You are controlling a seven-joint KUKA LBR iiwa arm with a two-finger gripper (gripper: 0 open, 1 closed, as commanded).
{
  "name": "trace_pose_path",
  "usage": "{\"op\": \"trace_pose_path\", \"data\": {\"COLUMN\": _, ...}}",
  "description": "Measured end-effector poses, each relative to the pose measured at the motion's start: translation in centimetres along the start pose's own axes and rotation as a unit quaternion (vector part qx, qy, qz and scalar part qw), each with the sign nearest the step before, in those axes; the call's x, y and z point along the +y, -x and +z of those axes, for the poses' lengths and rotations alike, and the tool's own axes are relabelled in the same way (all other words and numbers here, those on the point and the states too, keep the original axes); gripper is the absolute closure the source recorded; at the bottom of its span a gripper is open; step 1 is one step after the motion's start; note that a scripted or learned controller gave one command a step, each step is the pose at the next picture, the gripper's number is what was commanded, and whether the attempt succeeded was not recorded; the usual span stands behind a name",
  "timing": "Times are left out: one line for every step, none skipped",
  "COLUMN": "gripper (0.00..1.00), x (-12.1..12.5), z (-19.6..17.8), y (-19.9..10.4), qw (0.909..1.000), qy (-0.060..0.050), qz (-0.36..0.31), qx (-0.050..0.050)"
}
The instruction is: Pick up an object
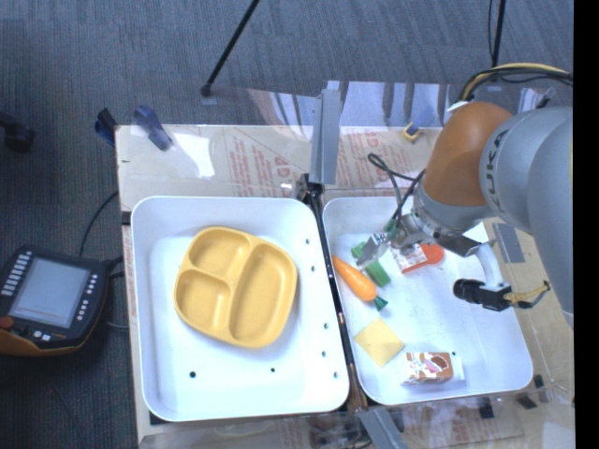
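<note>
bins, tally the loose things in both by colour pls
yellow: 2, the divided plate in the left bin and the flat square in the right bin
orange: 1, the carrot
green: 1, the small block
red and white: 1, the packet
brown: 1, the carton
total: 6

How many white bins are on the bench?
2. The left bin holds a yellow divided plate. The right bin holds a carrot, a yellow square and other small things, partly under the arm.
</note>
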State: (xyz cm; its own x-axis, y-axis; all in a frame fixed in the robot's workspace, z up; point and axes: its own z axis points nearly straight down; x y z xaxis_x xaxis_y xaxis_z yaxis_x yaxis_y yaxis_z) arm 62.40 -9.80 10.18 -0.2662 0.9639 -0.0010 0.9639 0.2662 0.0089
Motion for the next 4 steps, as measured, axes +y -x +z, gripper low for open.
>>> {"op": "trace_pose_path", "data": {"gripper": 0.00, "x": -2.7, "z": 1.6, "y": -1.4, "qw": 0.9998, "qy": -0.007, "qz": -0.018, "qx": 0.002}}
{"op": "trace_pose_path", "data": {"gripper": 1.00, "x": -2.7, "z": 0.6, "y": -1.3, "qw": 0.9999, "qy": -0.007, "qz": -0.015, "qx": 0.003}}
{"op": "trace_pose_path", "data": {"gripper": 1.00, "x": 4.2, "z": -9.0, "y": -6.4, "qw": 1.0000, "qy": 0.000, "qz": 0.008, "qx": 0.000}}
{"op": "trace_pose_path", "data": {"gripper": 1.00, "x": 2.6, "z": -16.3, "y": -1.1, "qw": 0.9956, "qy": -0.002, "qz": -0.093, "qx": -0.001}}
